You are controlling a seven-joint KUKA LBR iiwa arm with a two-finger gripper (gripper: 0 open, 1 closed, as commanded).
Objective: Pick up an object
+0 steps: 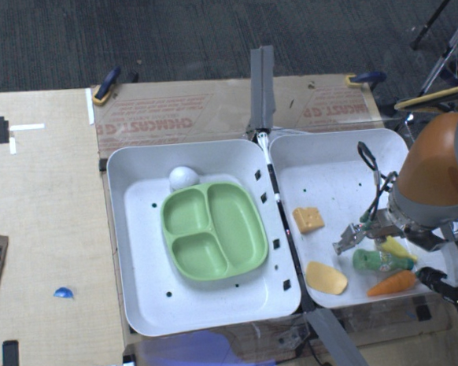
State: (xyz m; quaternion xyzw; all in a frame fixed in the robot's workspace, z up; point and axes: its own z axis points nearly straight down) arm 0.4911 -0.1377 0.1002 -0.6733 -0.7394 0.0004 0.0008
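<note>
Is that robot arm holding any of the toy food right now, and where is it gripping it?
That cannot be told: its end effector sits just above the green plastic toy vegetable.

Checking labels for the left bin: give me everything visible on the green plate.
The green plate is a pale green, smooth, plastic-looking tray with rounded corners and three compartments: two smaller ones on the left, one long one on the right. It lies flat, right side up, slightly rotated, near the middle of the left bin. All compartments look bare. A small white ball sits at its upper left corner, touching or nearly touching the rim.
</note>
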